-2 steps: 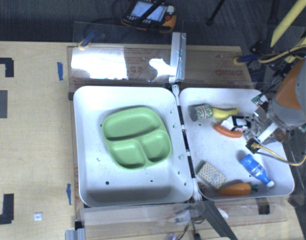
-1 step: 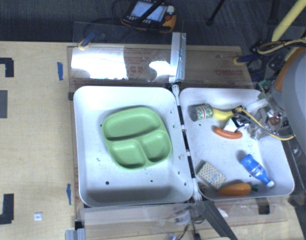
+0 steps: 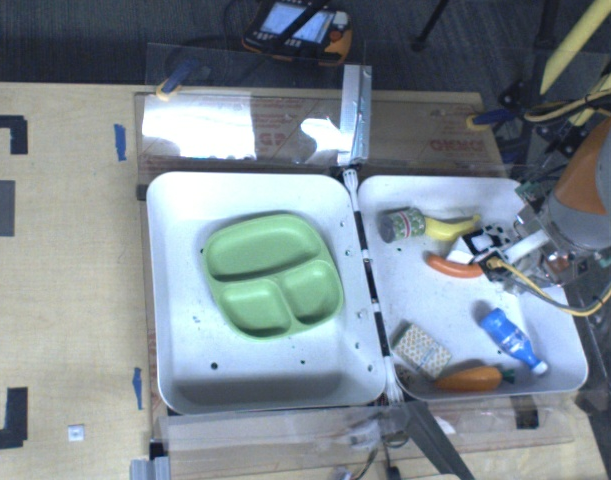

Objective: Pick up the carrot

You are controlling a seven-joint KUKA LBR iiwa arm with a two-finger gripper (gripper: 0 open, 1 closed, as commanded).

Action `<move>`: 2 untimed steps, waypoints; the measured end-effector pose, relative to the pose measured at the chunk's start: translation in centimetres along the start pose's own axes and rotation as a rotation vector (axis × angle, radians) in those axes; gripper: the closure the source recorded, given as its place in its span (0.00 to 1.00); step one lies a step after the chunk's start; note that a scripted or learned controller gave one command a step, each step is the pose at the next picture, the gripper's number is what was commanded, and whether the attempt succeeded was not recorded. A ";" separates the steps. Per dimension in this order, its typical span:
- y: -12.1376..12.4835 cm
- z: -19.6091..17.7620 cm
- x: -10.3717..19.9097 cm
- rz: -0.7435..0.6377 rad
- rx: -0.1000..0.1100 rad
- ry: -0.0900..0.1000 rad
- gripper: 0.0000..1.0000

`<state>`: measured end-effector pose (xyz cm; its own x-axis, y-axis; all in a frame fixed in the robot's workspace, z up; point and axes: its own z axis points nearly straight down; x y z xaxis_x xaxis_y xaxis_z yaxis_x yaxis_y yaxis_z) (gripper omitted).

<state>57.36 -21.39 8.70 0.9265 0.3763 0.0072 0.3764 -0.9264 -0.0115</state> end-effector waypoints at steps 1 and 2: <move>3.3 0.1 8.2 -0.249 -0.003 -0.002 1.00; 3.8 -7.2 7.4 0.131 -0.011 -0.007 1.00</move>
